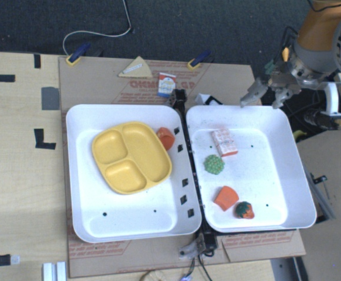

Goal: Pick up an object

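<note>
Your bench holds the left bin with a yellow divided tray and an orange cup. The right bin holds a carton, green ball, orange block and strawberry. Your gripper hovers above the far rim, fingers spread, grasping nothing.

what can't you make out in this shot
- Orange cup, camera view: partly hidden behind the yellow tray.
- Small box in the right bin: label too small to read.
- Arm: cut off by the top right edge.
</note>
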Robot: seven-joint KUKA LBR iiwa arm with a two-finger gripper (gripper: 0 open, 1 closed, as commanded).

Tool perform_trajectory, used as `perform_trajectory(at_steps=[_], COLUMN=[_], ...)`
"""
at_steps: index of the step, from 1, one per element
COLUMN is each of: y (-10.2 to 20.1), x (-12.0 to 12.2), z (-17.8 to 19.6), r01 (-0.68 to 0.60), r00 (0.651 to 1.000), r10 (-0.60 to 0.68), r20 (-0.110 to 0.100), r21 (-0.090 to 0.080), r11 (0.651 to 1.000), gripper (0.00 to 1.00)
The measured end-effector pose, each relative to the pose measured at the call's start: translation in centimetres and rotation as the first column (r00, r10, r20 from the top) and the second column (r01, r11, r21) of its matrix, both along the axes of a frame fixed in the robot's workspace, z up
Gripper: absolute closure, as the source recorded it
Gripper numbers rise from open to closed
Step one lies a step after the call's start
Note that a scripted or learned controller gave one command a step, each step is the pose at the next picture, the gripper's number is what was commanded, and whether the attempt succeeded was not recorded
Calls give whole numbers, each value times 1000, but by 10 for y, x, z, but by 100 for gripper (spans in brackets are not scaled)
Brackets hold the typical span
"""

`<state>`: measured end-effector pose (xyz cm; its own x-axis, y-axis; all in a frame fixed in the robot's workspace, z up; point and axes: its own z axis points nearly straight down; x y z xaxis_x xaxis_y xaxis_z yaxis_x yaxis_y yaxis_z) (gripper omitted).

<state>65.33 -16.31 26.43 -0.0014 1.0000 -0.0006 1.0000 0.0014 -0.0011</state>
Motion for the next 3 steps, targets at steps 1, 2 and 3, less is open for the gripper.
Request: perform_trajectory(at_steps=[1, 2, 3], y=[20, 39, 38], x=[-63, -37, -37], z=[-116, -178, -169], r01=[0, 0, 0], r00=[1000, 1000, 1000], r10=[0, 0, 0], r20=[-3, 2, 4], r21=[2, -1, -2], r11=[1000, 1000, 1000], gripper=[0, 0, 100])
